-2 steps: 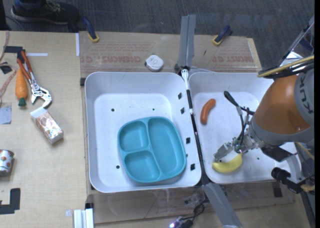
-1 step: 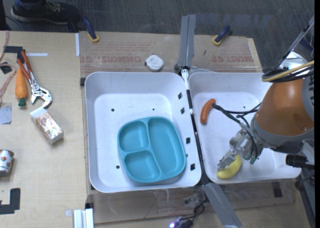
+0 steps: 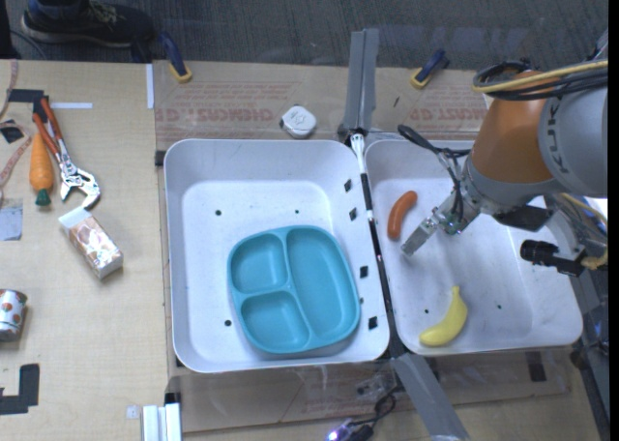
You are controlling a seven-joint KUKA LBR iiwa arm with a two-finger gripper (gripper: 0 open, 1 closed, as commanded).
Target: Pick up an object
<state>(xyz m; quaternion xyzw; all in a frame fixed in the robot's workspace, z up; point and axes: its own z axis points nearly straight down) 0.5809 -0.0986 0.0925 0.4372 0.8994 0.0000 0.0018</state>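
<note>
Sausage (image 3: 401, 214) was my likeliest target: it lay in the right bin (image 3: 542, 333), near that bin's left wall and toward the back, orange-red and slightly curved, with bare white floor all round it. My pincer (image 3: 414, 239) hung just beside its lower end, angled down and to the left from the arm's wrist, and nothing sat between the fingers. I could not tell from the overhead camera whether the fingers were spread or pressed together, since they read as one grey wedge. I judged the slant of the tool came from the arm reaching in across the bin from the right, so it met the floor obliquely, not straight down. A banana (image 3: 445, 320) rested nearer the front of the same bin, well apart from the sausage, so either could be taken without disturbing the other. The left bin (image 3: 193, 236) carried a blue tray (image 3: 290, 289) with three compartments, flat and wide, a poor fit for two fingers. Loose tools lay on the desk (image 3: 106, 352) at far left, out of play.
</note>
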